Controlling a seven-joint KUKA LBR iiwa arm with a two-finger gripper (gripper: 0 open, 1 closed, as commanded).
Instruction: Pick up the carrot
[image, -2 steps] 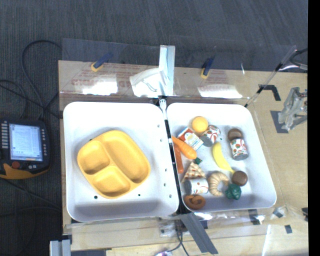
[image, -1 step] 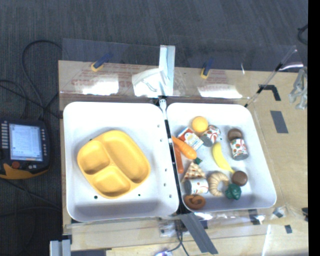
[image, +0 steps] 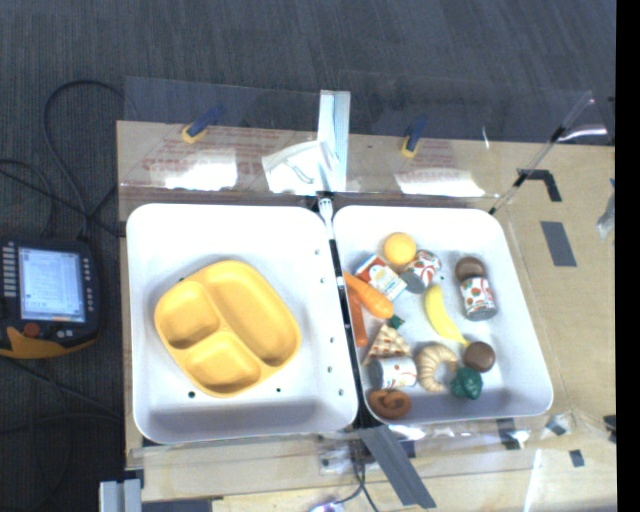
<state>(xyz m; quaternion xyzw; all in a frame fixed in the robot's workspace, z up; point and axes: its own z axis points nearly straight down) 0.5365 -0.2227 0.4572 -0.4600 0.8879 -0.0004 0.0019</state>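
With the tool's state impossible to tell, the carrot (image: 367, 295) lies ungrasped at the left edge of the right bin (image: 520, 330), beside a small carton (image: 381, 276) and banana (image: 441, 313); the whole pick appears to remain

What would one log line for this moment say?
carrot: right bin, left edge, untouched | yellow tray: left bin | pick: not started
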